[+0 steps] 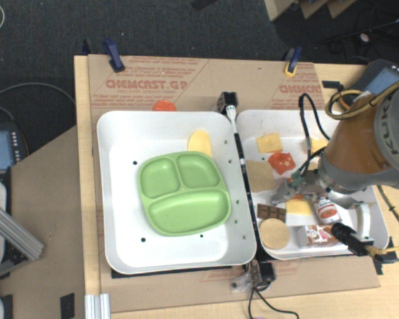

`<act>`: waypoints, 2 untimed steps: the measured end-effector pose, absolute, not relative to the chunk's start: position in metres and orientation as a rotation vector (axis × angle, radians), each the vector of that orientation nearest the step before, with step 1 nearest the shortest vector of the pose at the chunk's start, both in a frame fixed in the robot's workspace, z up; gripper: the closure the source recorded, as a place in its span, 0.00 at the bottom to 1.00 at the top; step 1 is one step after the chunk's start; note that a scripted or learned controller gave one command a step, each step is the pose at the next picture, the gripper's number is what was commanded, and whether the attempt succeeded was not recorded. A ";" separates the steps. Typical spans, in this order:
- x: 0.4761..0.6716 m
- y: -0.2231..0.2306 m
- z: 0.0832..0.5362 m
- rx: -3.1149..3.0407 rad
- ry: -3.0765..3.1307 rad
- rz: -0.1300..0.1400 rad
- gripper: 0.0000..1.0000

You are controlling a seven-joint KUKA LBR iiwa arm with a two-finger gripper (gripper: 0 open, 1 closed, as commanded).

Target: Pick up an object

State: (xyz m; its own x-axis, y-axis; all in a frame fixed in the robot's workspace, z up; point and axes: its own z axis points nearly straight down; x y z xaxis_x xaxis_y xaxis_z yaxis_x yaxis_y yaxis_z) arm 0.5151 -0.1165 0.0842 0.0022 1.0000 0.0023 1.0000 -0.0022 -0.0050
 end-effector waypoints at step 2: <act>0.518 -0.117 0.095 -2.226 -2.221 -0.001 0.00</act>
